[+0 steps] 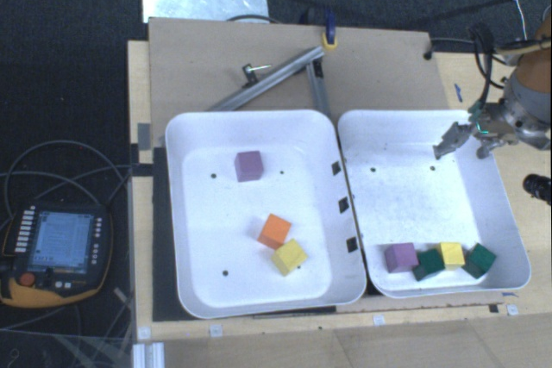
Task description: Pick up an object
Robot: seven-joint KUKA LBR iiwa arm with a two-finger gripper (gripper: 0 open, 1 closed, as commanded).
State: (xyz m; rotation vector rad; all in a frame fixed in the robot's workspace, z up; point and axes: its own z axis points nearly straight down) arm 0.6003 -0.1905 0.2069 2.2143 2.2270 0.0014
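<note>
Claw (467, 142) fingers hang over the top right part of the right bin (405, 127), and they are spread apart with nothing between them. One grey finger (448, 140) points left and down toward the bin floor. The other finger sits to its right, close to the bin's right wall. Behind the claw, to its right, is the grey arm (528, 90) with its orange band at the top.

Below the claw, far from it, a row of blocks lies along the bottom wall of the right bin. From left to right they are a purple block (400, 256), a dark green block (426, 263), a yellow block (452, 253) and another green block (479, 258). They sit close together, and some seem to touch.

Left of the claw is the left bin (185, 134). A second purple block (248, 165) sits there, a bit lower than the claw and well apart from it. Farther down and left are an orange block (275, 230) and a yellow cube (290, 257), right next to each other.

Both bins rest on a brown surface (379, 65). Up and left of the claw, a metal bar (272, 77) lies tilted on the surface. Far to the left, off the surface, is a hand-held screen box (56, 254) with wires.
</note>
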